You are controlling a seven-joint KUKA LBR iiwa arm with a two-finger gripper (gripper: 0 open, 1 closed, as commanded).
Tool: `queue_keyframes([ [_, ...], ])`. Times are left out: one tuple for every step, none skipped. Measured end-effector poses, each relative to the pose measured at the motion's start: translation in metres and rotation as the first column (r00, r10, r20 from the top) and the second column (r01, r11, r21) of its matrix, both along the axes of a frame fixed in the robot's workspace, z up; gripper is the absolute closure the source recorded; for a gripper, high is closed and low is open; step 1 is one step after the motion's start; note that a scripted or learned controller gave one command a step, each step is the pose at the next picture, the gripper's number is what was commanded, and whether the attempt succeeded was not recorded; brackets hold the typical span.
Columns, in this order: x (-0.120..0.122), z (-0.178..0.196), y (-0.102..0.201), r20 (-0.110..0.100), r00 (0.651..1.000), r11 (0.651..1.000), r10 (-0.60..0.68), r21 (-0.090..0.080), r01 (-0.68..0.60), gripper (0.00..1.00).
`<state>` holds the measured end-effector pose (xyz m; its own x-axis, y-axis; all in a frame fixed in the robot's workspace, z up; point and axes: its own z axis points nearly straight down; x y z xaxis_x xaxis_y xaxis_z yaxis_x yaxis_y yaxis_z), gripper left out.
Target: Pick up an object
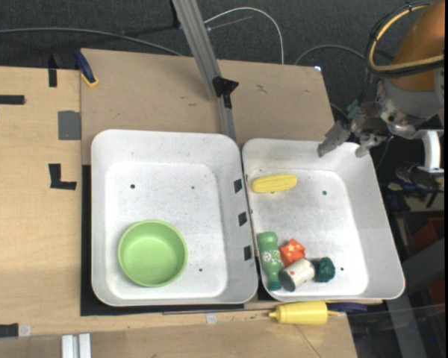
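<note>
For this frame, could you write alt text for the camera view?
The gripper hangs over the right bin's far rim, above a yellow corn cob and a cluster of small objects. The left bin holds a green bowl.

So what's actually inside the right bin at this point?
The right bin holds a yellow corn cob near its far wall and a near-edge cluster: green bottle, orange piece, white can, dark green piece. Anything beneath that cluster is covered.

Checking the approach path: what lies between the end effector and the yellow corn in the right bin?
Camera view: only bare white bin floor between the end effector and the yellow corn.
</note>
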<state>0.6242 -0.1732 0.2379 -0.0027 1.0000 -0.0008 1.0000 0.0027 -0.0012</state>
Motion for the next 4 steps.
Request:
queue_keyframes([
  [0.000, 0.000, 0.000, 0.000, 1.000, 1.000, 0.000, -0.001, 0.000, 0.00],
  [-0.007, -0.047, 0.005, -0.005, 1.000, 1.000, 0.000, 0.000, 0.000, 0.00],
  [0.000, -0.094, 0.004, -0.004, 1.000, 1.000, 0.000, 0.000, 0.000, 0.00],
  [-0.002, -0.149, 0.005, -0.006, 1.000, 1.000, -0.001, 0.000, 0.001, 0.00],
])
